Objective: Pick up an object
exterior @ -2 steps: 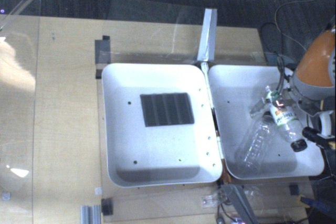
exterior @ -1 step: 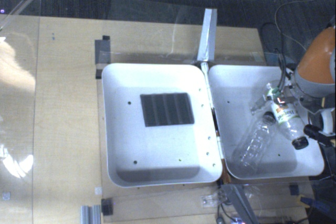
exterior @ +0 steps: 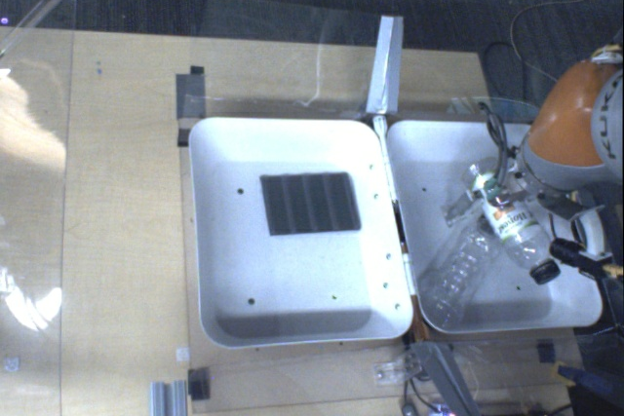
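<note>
Bench (exterior: 107,239) edge nearest cam, pale wood, clear sheeting over its left part. Count: 2 white bins, 1 dark ribbed pad, 2 clear plastic bottles as far as I can make out. Left bin (exterior: 210,209): 1 ribbed pad (exterior: 310,203) lying flat near centre. Right bin (exterior: 429,161): 1 clear bottle (exterior: 456,270) lying slantwise toward front-left corner; 2nd bottle w/ label (exterior: 507,221) just beside it, under my wrist. My tool (exterior: 499,190) low over right bin, close to labelled bottle; wide or narrow — can't tell, wrist hides it.
</note>
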`<state>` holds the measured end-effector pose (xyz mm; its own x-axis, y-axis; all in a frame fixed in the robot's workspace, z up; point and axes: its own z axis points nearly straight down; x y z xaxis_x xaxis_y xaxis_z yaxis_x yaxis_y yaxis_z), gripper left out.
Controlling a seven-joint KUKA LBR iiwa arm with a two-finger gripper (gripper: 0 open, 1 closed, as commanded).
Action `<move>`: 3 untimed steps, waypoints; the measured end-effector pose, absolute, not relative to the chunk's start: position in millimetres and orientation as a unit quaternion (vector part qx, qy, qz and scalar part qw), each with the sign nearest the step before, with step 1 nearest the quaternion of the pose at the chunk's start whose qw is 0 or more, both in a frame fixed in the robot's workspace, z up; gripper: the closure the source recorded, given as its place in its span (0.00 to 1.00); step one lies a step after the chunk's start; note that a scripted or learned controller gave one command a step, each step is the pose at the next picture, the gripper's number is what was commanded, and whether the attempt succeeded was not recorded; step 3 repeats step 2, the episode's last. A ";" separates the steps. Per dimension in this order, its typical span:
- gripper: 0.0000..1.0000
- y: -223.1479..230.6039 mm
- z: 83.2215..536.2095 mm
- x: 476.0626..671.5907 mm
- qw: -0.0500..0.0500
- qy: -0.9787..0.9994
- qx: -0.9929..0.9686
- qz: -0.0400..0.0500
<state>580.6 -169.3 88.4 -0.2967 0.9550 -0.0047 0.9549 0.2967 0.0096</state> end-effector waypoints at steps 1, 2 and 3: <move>1.00 -120.2 160.7 604.5 0.002 0.751 0.660 0.002; 1.00 -142.4 193.1 582.4 0.003 0.806 0.593 0.002; 1.00 -142.4 193.1 582.4 0.003 0.806 0.593 0.002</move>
